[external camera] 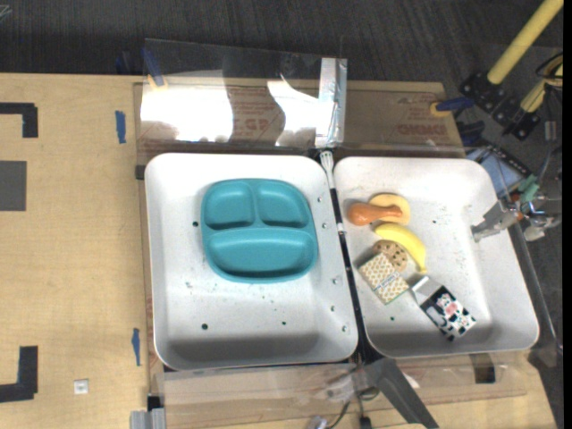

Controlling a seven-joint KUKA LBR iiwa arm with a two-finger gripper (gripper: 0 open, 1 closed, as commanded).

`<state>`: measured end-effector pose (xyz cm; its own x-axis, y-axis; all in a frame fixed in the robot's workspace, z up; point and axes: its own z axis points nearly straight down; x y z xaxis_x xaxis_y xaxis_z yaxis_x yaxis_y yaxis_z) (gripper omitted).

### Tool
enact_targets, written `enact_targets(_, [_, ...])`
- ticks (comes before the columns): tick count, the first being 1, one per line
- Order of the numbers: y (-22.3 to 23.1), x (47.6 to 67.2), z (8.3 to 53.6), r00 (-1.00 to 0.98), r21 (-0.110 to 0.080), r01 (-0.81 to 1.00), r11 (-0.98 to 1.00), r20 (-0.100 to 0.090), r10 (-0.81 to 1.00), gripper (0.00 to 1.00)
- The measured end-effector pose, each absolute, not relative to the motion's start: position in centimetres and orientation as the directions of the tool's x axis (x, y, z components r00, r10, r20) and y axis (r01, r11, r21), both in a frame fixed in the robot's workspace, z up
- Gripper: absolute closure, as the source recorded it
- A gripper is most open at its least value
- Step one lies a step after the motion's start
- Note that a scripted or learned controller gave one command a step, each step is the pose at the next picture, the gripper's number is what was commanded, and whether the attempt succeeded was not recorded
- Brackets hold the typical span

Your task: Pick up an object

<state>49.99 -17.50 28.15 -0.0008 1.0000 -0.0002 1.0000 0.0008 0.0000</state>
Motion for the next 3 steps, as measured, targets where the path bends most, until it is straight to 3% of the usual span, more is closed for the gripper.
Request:
enact_targets(1, [-14.6, 48.1, 11.2, 0.035, -0.008, 0.999, -0.035, 0.002, 0.999, 0.00])
enact_targets(2, [-12.6, 52.4, 8.7, -0.075, 0.005, 0.997, 0.075, -0.001, 0.997, 0.00])
enact_targets(3, [-12.6, 52.6, 9.9, -0.075, 0.011, 0.997, 0.075, -0.003, 0.997, 1.00])
